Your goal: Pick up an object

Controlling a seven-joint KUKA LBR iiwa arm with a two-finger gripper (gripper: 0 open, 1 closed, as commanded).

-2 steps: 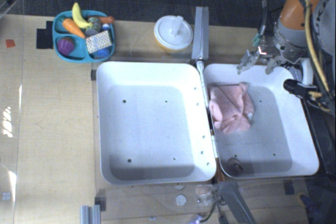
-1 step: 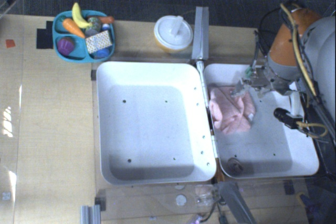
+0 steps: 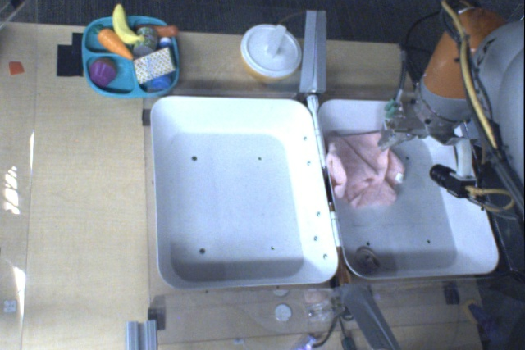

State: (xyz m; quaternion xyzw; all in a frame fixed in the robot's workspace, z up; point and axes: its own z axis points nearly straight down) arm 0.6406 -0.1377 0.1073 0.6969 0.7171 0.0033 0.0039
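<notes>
**Gripper down at the pink cloth in the right bin**

Gripper (image 3: 395, 137) low over the right-hand white bin (image 3: 459, 254), at the upper right edge of a crumpled pink cloth (image 3: 361, 172). Metal fingers touching or just above the cloth's top fold; cannot tell how far apart, nor whether any fabric sits between them. No clear grasp to be seen.

Counted: two white bins, side by side, meeting along a shared middle edge. Left bin (image 3: 238, 258) larger in view. One pink cloth, bunched against the left wall of the right bin, in its upper half. One small dark round thing (image 3: 367, 261) near the right bin's front left corner, too small to identify. One blue compartment tray (image 3: 131, 55) on the wooden bench (image 3: 74, 201) beyond the left bin, holding toy food: one yellow banana (image 3: 124, 25), one orange carrot (image 3: 113, 43), one purple piece (image 3: 102, 71), plus a few smaller bits hard to tell apart. One white lidded cup (image 3: 271, 51) beyond the bins, beside a grey upright bar (image 3: 313, 53).

Arm (image 3: 492, 78) in from the right, orange band (image 3: 449, 70) above the wrist, wrist bent downward and leftward toward the cloth. Yellow and black cables looped along the arm's side.
</notes>
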